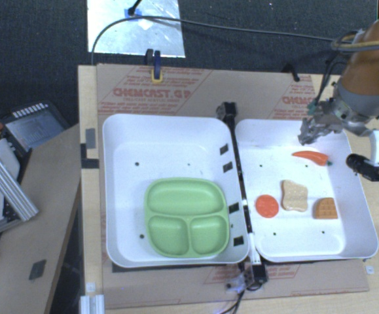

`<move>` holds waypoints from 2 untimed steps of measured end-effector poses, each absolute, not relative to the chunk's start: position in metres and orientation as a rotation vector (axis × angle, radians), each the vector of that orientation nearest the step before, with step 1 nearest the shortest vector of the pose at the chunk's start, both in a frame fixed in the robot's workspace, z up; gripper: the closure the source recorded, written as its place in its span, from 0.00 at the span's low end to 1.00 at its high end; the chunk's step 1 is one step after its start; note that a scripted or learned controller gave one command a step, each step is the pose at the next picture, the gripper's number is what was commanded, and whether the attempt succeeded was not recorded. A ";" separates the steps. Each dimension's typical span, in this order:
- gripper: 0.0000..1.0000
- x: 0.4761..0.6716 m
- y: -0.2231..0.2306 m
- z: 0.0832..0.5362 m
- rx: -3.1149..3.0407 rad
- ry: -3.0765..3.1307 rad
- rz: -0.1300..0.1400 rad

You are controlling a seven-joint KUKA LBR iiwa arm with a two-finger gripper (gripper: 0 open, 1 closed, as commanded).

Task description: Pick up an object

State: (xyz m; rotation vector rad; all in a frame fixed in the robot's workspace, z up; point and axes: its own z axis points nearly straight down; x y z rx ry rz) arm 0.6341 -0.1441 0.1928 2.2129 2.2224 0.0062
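We observe the grey two-finger gripper (pixel 309 135) at the far right of the right-hand shallow white plastic bin (pixel 356 231), hanging above the bin's upper area. Whether it is wide or narrow we cannot tell; nothing is visible in its grasp.

Just below and beside the gripper lies a slim orange-red carrot-shaped piece (pixel 311 156), flat on the bin floor. Nearer the front of the same bin we find three items in a row: a round red-orange disc (pixel 267 206), a pale beige bread-slice shape (pixel 294 195) and a brown waffle-textured piece (pixel 325 209). The disc and bread slice sit just beside each other.

The left-hand white bin (pixel 120 142) holds a light green three-compartment plastic tray (pixel 186 216), resting toward its front.
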 end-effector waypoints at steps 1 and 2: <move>1.00 0.636 -0.144 0.248 2.211 2.223 0.006; 1.00 0.612 -0.089 0.250 2.212 2.232 0.003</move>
